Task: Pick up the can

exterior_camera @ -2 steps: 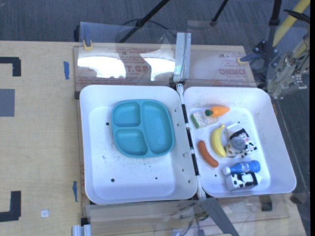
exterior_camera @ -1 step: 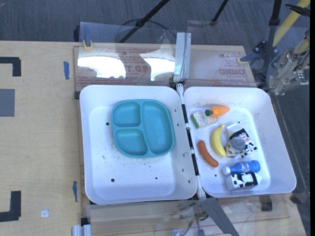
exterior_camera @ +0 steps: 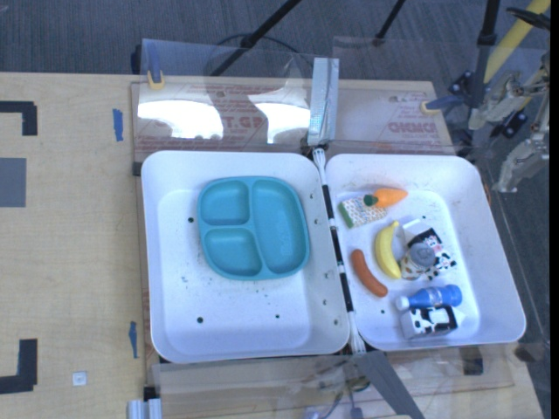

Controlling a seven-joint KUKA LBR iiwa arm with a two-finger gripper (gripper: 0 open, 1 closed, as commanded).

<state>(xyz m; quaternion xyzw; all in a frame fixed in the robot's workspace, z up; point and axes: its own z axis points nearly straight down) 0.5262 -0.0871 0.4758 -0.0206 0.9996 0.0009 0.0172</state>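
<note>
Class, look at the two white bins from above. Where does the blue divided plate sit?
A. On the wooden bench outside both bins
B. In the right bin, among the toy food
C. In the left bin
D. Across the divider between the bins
C: the plate lies flat inside the left bin, while the banana and carrot lie in the right bin.
</note>
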